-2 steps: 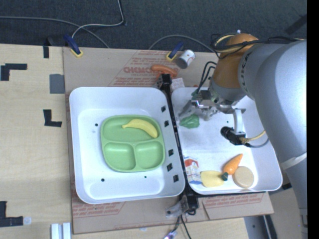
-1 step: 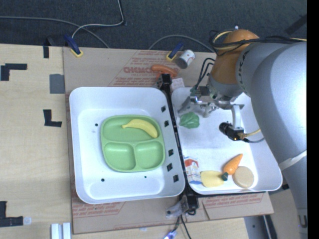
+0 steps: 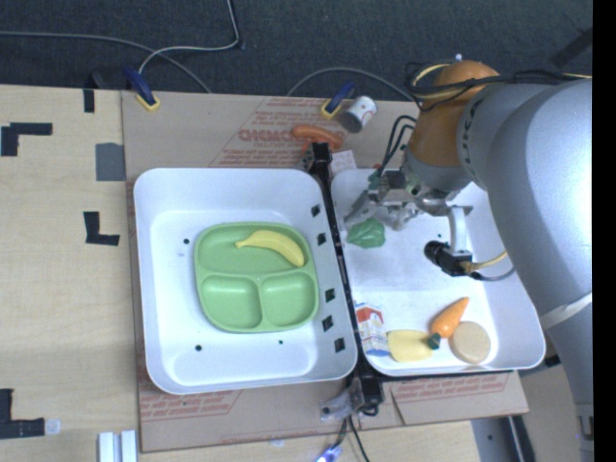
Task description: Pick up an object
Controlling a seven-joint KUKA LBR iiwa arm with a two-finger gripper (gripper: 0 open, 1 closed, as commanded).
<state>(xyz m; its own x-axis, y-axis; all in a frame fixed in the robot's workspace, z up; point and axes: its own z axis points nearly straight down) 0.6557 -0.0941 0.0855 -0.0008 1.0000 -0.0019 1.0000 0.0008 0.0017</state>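
My gripper point(image 3: 382, 207) hangs over the back left part of the right bin point(image 3: 500, 287), close to the divider between the bins. A small green object point(image 3: 366, 234) lies right below and in front of it, touching or nearly touching the gripper's tip; I cannot tell which. An orange carrot point(image 3: 450, 316), a round beige piece point(image 3: 471, 342), a pale yellow piece point(image 3: 409, 345) and a red-and-white packet point(image 3: 369, 320) lie along the bin's front.
The left bin point(image 3: 164, 258) holds a green divided plate point(image 3: 257, 301) with a yellow banana point(image 3: 274, 245) in its back compartment. A black cable plug point(image 3: 446, 256) dangles beside the arm. An orange sausage-like item point(image 3: 318, 134) lies behind the bins.
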